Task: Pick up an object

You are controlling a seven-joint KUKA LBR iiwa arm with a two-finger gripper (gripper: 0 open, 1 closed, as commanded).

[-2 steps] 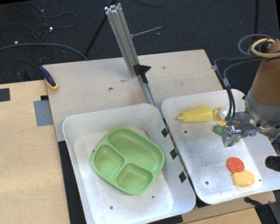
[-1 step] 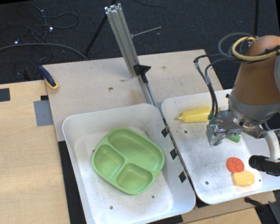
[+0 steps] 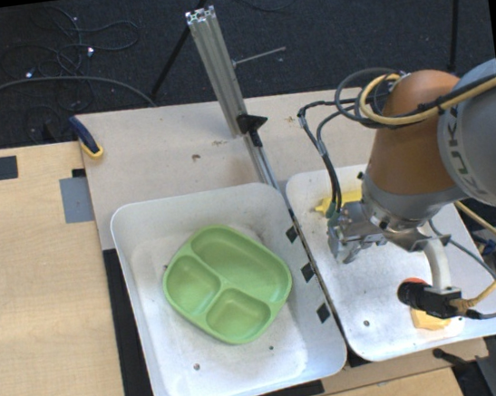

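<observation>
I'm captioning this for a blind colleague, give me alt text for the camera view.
A grey robot arm with an orange band reaches from the right over the right white bin, its claw low above the bin floor near a yellow object. The left white bin holds a green divided tray.

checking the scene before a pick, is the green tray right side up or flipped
Right side up. The tray lies flat in the left bin with its three hollow compartments facing the camera.

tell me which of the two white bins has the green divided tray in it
The left bin, the one farther from the arm; the green divided tray lies in its middle. The right bin has the gripper over it.
</observation>
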